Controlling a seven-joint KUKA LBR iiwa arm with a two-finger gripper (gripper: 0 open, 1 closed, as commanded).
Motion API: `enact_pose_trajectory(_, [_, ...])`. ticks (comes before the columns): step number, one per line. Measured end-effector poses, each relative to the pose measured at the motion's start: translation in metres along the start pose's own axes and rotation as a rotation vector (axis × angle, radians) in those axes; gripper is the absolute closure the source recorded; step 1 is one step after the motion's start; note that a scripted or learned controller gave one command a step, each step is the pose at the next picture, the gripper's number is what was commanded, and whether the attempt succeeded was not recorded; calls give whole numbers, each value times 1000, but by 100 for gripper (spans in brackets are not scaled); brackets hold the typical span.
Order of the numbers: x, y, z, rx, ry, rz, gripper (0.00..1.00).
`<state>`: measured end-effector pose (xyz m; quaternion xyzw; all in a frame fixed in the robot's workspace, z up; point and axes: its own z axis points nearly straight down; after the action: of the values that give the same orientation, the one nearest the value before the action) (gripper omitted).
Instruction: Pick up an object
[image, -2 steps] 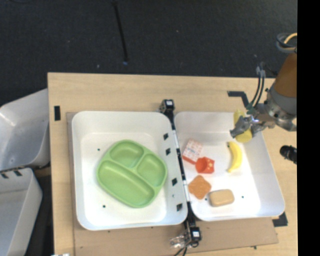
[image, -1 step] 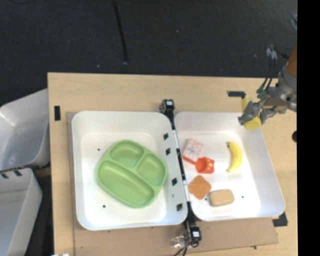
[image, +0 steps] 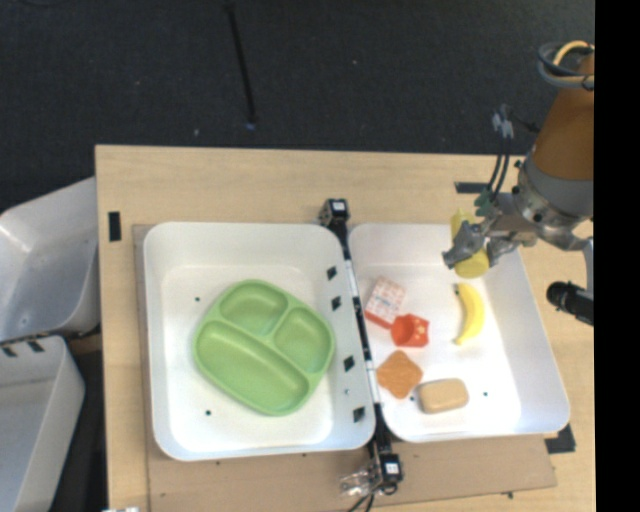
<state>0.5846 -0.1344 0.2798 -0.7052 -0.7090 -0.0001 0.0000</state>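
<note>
My gripper (image: 467, 250) hangs over the far right part of the right bin (image: 520, 400). It is shut on a small yellow object (image: 474, 266), which peeks out above and below the grey fingers. Just below it a banana (image: 468, 312) lies in the bin. Further left in the same bin are a pink and white box (image: 386, 298), a red piece (image: 410, 330), an orange flat piece (image: 399, 373) and a tan bun-shaped piece (image: 442, 395).
A green divided plate (image: 265, 345) lies in the left bin (image: 160, 400). A ridge with black clips (image: 350, 300) separates the two bins. The arm's orange band (image: 565, 135) is at the far right.
</note>
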Motion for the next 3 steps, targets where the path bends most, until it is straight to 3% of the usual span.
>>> enact_pose_trajectory(3, [142, -23, 4, 0, 0, 0, 100])
